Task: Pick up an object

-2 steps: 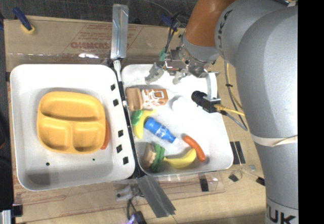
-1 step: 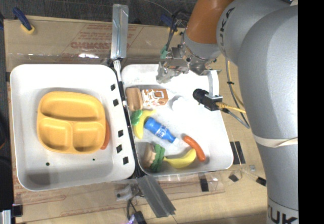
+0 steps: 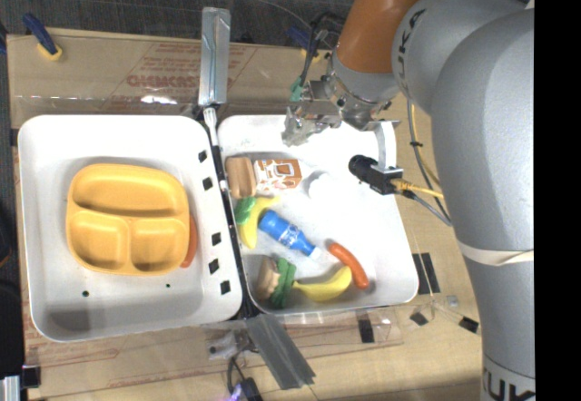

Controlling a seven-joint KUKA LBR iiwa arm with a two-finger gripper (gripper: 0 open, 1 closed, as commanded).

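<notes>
- Camera view: two shallow white bins sit side by side on the bench, the left bin [image 3: 36,209] and the right bin [image 3: 399,236], their inner walls touching along a seam with black clips.
- The grey arm [image 3: 481,118] with its orange band [image 3: 377,14] comes in from the right and bends over the far edge of the right bin.
- The gripper [image 3: 295,132] hangs over the right bin's far left corner, its metal tips pointing down toward the bin floor. How wide it stands I cannot tell; nothing is visible between the tips.
- A black part [image 3: 372,172] with a cable juts out below the wrist, over the bin's right half.
- In the left bin lies a yellow divided tray [image 3: 127,213], roughly centred, with an orange strip along its right rim.
- In the right bin, a brown and white snack box [image 3: 263,177] lies just under the gripper, against the left wall.
- Nearer the front, a blue bottle [image 3: 286,234] with a white label lies tilted, touching a yellow-green item [image 3: 247,218] by the left wall.
- A red-orange sausage-shaped toy [image 3: 349,263] lies just right of the bottle, its lower end touching a banana [image 3: 325,286] that curves along the near edge.
- A green piece [image 3: 283,279] and a brown one [image 3: 266,274] sit in the near left corner, touching the banana's end.
- A clear, small shape [image 3: 316,183] rests on the floor near the bin's middle; too faint to name.
</notes>
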